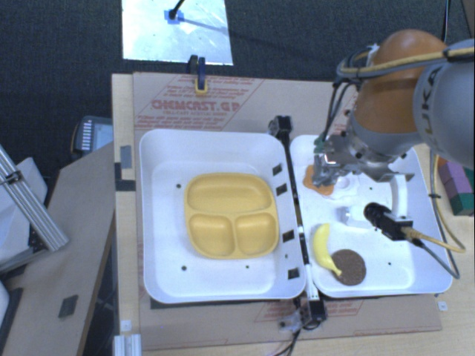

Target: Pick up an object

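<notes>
Listing contents from right of centre: gripper (324,173), low over the upper left part of the right bin (419,262), carried on a grey arm (415,87) that enters from the right of the frame. Whether it stands wide or narrow cannot be told, and nothing is seen held in it. Nearest item: orange piece (312,177), flat, lying on the bin floor directly beneath the gripper and partly hidden by it, close to the bin's left wall; judged the likely target. Other items in the same bin: banana (322,245), lower left, touching or just beside a brown disc (349,267); both are well apart from the gripper. Left bin (165,262): yellow tray (228,215), three compartments, centred. Handling note: the orange piece looks thin, so the descent should go straight down to floor level, centred on the piece and clear of the left wall, closing firmly before any lift. Lift slowly and vertically, checking that the piece comes up too.
</notes>
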Tool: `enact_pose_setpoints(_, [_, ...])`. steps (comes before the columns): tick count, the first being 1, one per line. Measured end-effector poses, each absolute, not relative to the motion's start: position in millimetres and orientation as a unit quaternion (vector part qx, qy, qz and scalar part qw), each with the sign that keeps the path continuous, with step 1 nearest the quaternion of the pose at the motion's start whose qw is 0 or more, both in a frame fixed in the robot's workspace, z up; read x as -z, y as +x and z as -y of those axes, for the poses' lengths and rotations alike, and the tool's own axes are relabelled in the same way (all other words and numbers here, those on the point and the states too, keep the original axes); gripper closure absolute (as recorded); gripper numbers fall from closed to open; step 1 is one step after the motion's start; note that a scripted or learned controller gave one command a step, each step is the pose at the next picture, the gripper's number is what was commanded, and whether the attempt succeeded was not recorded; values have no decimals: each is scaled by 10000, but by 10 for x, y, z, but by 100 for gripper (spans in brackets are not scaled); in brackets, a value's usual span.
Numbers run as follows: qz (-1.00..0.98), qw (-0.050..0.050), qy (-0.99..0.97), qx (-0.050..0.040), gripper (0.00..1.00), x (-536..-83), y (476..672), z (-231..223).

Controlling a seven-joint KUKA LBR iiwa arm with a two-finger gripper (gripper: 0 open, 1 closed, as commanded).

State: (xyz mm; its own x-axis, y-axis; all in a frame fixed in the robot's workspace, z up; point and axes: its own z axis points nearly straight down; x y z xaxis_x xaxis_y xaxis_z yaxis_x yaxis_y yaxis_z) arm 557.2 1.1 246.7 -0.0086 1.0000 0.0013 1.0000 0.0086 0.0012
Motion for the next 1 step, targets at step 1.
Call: enact_pose_setpoints(1, [7106,-3,-7036,16,100,-2493,5702,-531])
